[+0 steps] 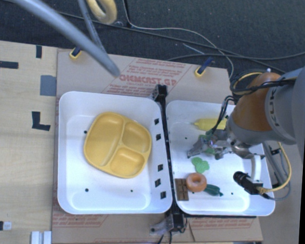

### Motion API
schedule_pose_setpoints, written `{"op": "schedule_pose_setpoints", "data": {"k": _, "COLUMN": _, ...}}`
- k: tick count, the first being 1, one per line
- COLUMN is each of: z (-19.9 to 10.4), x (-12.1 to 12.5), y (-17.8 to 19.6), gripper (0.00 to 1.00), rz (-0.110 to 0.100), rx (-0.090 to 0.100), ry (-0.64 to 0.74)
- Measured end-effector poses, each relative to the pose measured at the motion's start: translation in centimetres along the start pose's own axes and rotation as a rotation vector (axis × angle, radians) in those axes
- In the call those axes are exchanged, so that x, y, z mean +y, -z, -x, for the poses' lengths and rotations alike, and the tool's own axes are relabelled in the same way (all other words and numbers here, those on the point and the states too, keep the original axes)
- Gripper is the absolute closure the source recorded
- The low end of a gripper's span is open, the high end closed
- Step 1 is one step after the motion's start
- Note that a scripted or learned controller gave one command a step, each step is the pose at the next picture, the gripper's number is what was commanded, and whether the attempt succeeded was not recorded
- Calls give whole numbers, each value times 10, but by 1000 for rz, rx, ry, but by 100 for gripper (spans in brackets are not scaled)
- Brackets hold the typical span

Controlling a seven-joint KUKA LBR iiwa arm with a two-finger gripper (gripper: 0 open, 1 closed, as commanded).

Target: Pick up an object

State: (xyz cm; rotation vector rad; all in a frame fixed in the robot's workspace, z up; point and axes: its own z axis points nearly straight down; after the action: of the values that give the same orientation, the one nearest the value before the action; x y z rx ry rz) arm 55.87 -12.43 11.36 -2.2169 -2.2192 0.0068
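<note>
My gripper (207,147) hangs low over the right bin (251,206), near its middle, with its fingers spread apart and nothing between them. A small green piece (200,164) lies just below the gripper. An orange ring (195,182) sits toward the bin's front, with a dark green item (213,190) beside it on the right. A yellow object (208,124) lies at the back of the bin, partly hidden by the arm. In the left bin (70,139) rests a yellow divided plate (118,143).
A black divider with clips (163,145) separates the two bins. A small brown block (181,188) sits at the right bin's front left corner. Cables (276,179) hang off the arm on the right. Metal tubing (55,18) crosses the upper left.
</note>
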Motion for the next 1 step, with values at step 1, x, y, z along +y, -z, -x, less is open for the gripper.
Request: {"op": "schedule_pose_setpoints", "data": {"k": 1, "z": 0, "x": 0, "y": -30, "gripper": 0, "rz": 5, "rx": -2, "ry": 1}}
